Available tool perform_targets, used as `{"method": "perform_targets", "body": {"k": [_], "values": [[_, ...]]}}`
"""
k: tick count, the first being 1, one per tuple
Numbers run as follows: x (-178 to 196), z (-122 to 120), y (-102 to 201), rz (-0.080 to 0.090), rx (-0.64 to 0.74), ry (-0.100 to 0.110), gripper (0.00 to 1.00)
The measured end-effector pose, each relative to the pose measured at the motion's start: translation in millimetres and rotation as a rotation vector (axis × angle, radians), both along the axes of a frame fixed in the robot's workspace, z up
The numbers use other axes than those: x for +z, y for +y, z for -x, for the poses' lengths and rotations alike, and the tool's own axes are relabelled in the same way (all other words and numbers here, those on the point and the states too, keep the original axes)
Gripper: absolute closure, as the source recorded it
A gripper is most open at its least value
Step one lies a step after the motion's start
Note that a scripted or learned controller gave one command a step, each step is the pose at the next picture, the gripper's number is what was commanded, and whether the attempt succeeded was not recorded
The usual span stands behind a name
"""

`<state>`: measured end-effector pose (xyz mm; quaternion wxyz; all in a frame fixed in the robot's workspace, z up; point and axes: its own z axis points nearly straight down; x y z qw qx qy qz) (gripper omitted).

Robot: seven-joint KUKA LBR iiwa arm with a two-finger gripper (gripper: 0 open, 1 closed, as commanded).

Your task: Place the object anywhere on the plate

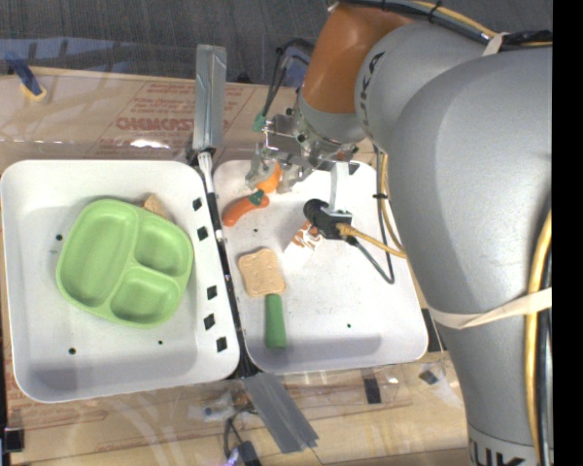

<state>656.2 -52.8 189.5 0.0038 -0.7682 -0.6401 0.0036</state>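
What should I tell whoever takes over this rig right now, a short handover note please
Gripper: low over the right bin's far left corner, right at the carrot; no grasp confirmed.
Things: green plate in the left bin, a small tan piece at its far rim. Toast slice and green stick lie in the right bin.
Done: nothing on the plate yet.
Left: grasp an object, carry it left, set it on the plate.

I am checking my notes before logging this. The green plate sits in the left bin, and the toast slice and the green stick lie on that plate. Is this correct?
Not quite. In the camera view the green plate is in the left bin, but the toast slice and the green stick lie in the right bin, not on the plate.
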Motion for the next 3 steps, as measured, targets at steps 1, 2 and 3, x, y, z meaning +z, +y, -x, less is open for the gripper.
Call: {"method": "perform_targets", "body": {"k": [1, 2, 3], "values": [[-0.1, 16.1, 78.5, 0.0, 0.079, -0.003, 1.0], [0.0, 16.1, 77.7, 0.001, 0.077, -0.003, 0.0], [7.8, 15.7, 78.2, 0.001, 0.083, 0.002, 1.0]]}}
